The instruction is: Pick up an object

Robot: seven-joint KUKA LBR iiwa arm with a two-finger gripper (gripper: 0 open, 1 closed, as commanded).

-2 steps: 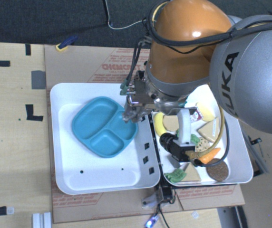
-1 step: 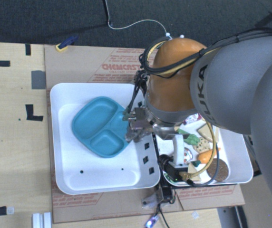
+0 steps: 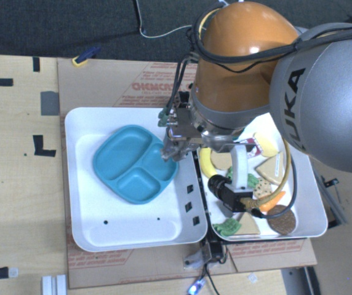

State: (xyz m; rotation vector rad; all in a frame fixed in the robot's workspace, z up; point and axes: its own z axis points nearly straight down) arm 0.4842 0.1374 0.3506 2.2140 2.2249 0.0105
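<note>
A blue divided plate (image 3: pixel 130 165) lies tilted in the left white bin (image 3: pixel 84 220). My gripper (image 3: pixel 172 145) hangs low over the plate's right rim, close to the wall between the two bins. The right bin (image 3: pixel 311 217) holds toy food: a yellow banana (image 3: pixel 205 162), a pale cracker (image 3: pixel 264 189), an orange carrot (image 3: pixel 274 198), a brown round piece (image 3: pixel 282 220) and a green leafy piece (image 3: pixel 228 228). The arm's orange and grey body hides much of the right bin.
The bins sit on a cardboard sheet (image 3: pixel 102 85) on the bench. A blue and yellow clip (image 3: pixel 87 55) lies at the sheet's far left corner. A white cable (image 3: pixel 140 23) runs across the dark backdrop.
</note>
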